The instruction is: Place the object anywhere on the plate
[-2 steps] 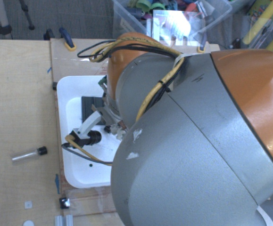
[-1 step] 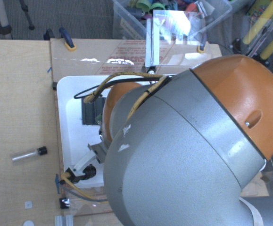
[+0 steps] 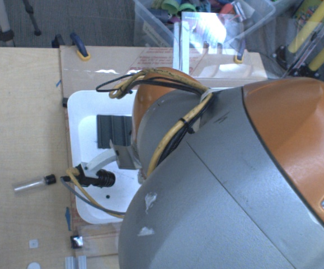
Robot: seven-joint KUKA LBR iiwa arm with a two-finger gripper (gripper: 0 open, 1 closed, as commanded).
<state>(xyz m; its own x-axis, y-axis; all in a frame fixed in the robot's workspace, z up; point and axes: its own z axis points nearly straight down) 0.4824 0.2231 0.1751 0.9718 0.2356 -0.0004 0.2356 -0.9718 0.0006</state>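
Note:
My arm [image 3: 234,172], grey with an orange band, fills the right and middle of the camera view and covers most of the bench. It reaches over a white bin [image 3: 75,150], of which the left wall and part of the floor show. A dark ribbed block [image 3: 114,131], which I take for the gripper's body, hangs over that bin's floor. Below it a black connector [image 3: 97,179] with yellow and black cables lies over the bin's front left part. The arm hides whatever lies under it.
A clear tube with a black cap [image 3: 33,182] lies on the wooden bench left of the bin. A blue clamp [image 3: 80,46] sits at the back left corner. Clear tubs of coloured toys [image 3: 206,4] stand behind the bench.

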